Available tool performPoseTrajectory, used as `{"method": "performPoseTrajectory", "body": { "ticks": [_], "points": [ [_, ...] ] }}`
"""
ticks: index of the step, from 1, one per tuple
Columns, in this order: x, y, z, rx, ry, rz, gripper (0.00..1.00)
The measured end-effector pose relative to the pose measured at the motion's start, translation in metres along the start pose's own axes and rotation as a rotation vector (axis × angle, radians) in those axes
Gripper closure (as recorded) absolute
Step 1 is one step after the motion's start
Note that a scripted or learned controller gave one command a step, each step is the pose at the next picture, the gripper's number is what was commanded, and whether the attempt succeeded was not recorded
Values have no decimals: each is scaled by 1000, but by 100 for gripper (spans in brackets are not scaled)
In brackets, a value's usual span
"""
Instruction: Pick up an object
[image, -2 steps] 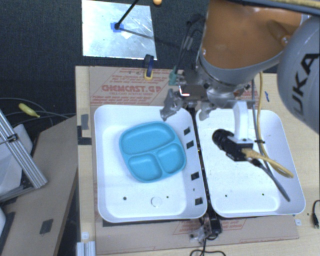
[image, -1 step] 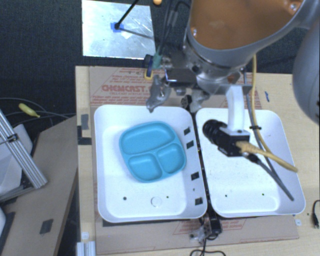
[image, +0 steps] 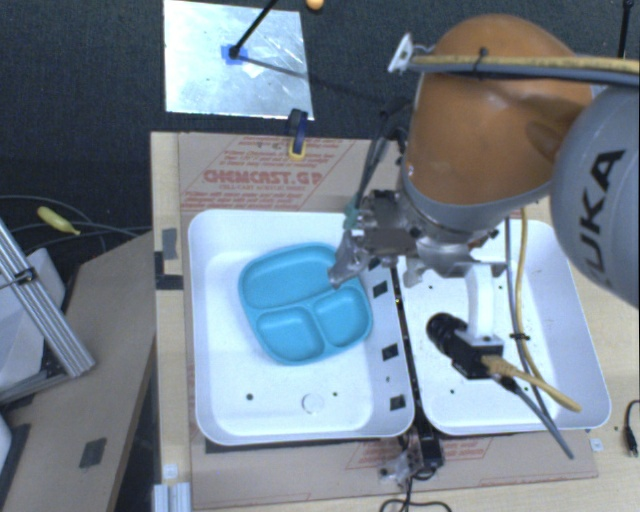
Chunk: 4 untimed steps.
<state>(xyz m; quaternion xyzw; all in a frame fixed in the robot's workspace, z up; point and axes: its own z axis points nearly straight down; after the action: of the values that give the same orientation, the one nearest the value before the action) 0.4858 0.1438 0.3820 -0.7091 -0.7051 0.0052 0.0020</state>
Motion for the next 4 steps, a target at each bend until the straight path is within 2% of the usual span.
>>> {"method": "performPoseTrajectory", "body": {
  "ticks": [1,2,3,4],
  "points": [
    [55,50,-51,-19,9,-12,0],
    [46,3,-161,-23,12,-11,0],
    [47,4,-165,-15,8,-15,100],
    [92,76,12,0,0,-8,100]
  ]
}}
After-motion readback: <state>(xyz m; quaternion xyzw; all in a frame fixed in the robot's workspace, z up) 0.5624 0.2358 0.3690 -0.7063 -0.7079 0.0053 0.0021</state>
